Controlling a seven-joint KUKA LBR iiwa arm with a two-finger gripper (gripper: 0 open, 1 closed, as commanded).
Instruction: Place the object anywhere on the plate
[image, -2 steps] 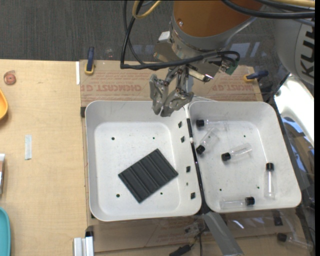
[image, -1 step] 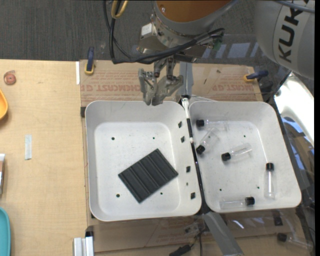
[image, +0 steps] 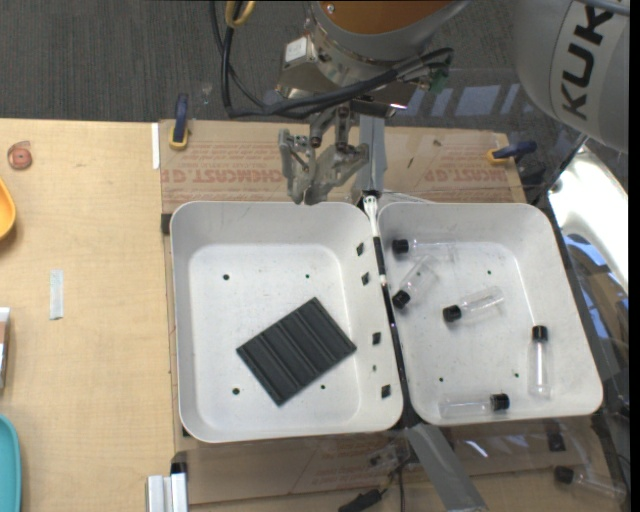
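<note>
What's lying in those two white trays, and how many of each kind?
Dark ribbed plate, left bin: 1
Clear vials with black caps, right bin: 5
Total: 6

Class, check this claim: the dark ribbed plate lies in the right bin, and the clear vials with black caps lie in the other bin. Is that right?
Not quite. The camera view shows the dark ribbed plate in the left bin, not the right one. The clear vials with black caps lie in the other bin, the right bin.
</note>
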